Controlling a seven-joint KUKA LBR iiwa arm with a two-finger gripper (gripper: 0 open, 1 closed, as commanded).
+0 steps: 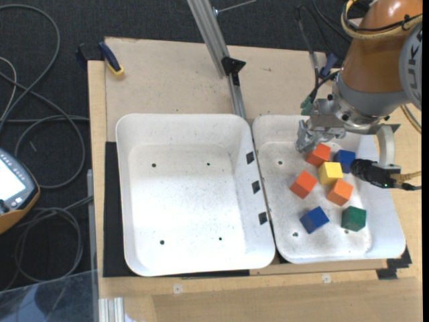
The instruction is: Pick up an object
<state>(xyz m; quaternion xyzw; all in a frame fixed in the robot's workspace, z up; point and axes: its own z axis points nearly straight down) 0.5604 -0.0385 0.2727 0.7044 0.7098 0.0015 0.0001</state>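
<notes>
Camera view is showing the arm reaching in from the right, its bulk cut off at the frame edge and hiding the right bin's far corner. The hand is pointing down just beside the upper orange cube, and I cannot tell how wide it is standing. Around that cube, yellow, blue and green cubes are lying scattered, turned at different angles. The left bin is sitting alongside on the tabletop.

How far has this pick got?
Done: the gripper is low in the right bin, beside the orange block. In hand: nothing visibly held. Left: grasp and lift; all the blocks, like the yellow block, rest on the bin floor.
</notes>
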